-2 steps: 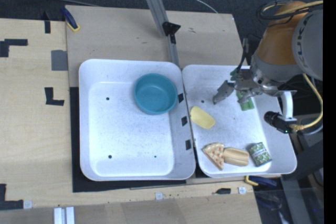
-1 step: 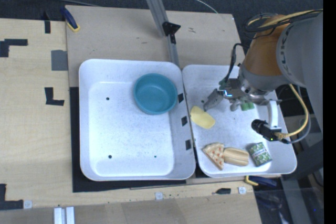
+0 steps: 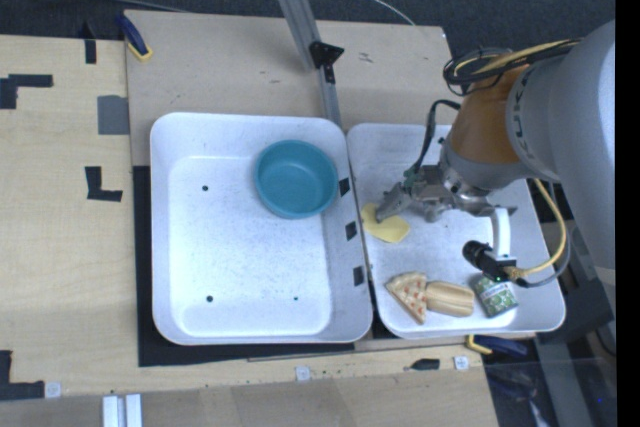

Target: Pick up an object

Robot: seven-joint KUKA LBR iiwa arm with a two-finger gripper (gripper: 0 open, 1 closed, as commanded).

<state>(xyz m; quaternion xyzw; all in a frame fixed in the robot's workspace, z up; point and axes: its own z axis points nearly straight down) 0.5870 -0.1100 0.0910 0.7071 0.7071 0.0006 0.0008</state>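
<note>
You've got the arm [image 3: 545, 130] coming in from the right, with the claw [image 3: 392, 205] down low in the right bin [image 3: 400, 150], near its left wall. It sits right at the top edge of a flat yellow piece [image 3: 389, 229] — touching or just above it, hard to call from this angle. Whether the claw is wide or narrow, you honestly can't tell here; the tips blur into the yellow piece and nothing clearly sits between them.

Closer to the front of that same bin you have a pizza slice [image 3: 406, 294] lying next to a tan bread-like piece [image 3: 449, 299], the two about touching. Just right of those is a small green can [image 3: 496, 296].

Over in the left bin [image 3: 190, 245] there's a teal bowl [image 3: 295, 178], upright, in the back right corner — well apart from the claw. Both bins rest on the table [image 3: 60, 215].
</note>
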